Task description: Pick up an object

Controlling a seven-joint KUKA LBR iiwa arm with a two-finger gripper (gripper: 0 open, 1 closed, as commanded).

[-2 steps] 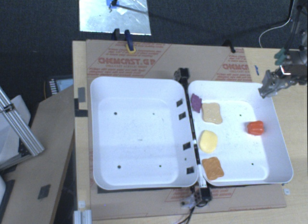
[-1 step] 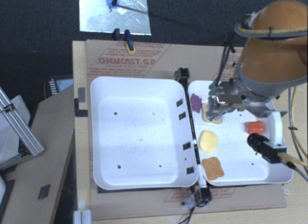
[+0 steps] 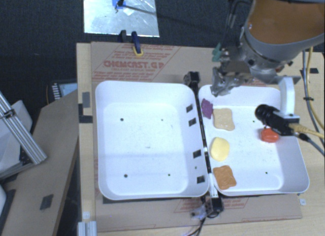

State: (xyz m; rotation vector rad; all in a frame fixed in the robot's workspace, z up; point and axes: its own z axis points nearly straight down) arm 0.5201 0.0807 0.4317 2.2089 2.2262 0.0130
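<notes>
Nearest the camera, in the white bin on the view's right (image 3: 292, 176), an orange-brown flat piece (image 3: 224, 177) is lying close to the near wall, beside the divide between the two bins. Just beyond it, a pale yellow round piece (image 3: 220, 149) is resting on the bin floor, apart from the brown one. Farther toward the view's right, an orange-red lump (image 3: 269, 135) is sitting on its own, well apart from the others. Beyond the yellow piece, a beige flat piece (image 3: 223, 119) is lying, and a small purple piece (image 3: 206, 108) is sitting just beside it on its left, near the dividing wall. These five pieces are the objects on offer, all lying loose on that bin's floor.

The white bin on the view's left (image 3: 101, 143) is standing alongside, its edge touching the other bin's.

Over the far left corner of the right-hand bin, the pincer (image 3: 221, 89) is hanging from the grey and orange arm, nearest to the purple piece. I cannot tell whether it is spread or pressed together.

Both bins are resting on a cardboard sheet with red print (image 3: 152, 62) that is covering the counter (image 3: 56, 143). At the sheet's far edge a blue and yellow clamp (image 3: 136, 44) is standing, and beyond that a shiny square sheet (image 3: 121, 6) is lying on dark ground.
</notes>
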